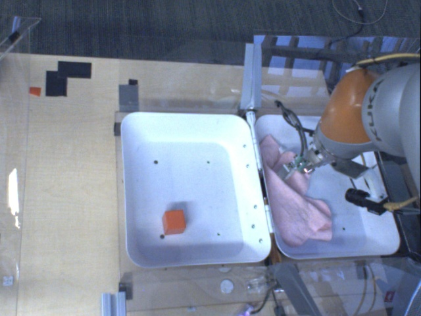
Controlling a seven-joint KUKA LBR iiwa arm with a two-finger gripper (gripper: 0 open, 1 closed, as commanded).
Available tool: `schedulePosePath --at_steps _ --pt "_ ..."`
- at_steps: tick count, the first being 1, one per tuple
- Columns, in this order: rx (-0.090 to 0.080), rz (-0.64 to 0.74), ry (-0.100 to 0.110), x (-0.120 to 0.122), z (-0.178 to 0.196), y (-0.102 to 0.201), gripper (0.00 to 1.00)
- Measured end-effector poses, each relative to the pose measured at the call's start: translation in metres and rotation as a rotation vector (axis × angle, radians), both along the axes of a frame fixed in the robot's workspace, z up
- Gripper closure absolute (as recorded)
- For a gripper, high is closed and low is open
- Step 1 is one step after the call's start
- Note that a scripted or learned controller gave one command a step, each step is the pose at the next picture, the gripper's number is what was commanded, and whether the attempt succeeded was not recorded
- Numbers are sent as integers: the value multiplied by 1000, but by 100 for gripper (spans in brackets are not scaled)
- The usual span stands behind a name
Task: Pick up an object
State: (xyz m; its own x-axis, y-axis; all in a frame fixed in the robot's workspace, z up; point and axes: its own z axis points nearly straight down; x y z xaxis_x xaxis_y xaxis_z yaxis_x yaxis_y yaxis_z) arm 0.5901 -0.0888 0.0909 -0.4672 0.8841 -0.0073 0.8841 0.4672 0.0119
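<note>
The scene is viewed by a single camera mounted above the bench [66,196] and directed downward at a slant, so that the far side of the bench lies toward the top of the frame and the near side toward the bottom. Both white bins are taken in whole: the left bin [191,127] is seen near the middle of the frame and the right bin [368,242] toward the right edge. A moderate distance is kept, with bare bench surface included at the left. The arm [388,110] is seen entering from the right side of the frame, above the right bin.
</note>
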Motion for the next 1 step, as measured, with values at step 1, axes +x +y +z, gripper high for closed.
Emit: schedulePosePath --at_steps 1 --pt "0 0 0 0 0 0 0"
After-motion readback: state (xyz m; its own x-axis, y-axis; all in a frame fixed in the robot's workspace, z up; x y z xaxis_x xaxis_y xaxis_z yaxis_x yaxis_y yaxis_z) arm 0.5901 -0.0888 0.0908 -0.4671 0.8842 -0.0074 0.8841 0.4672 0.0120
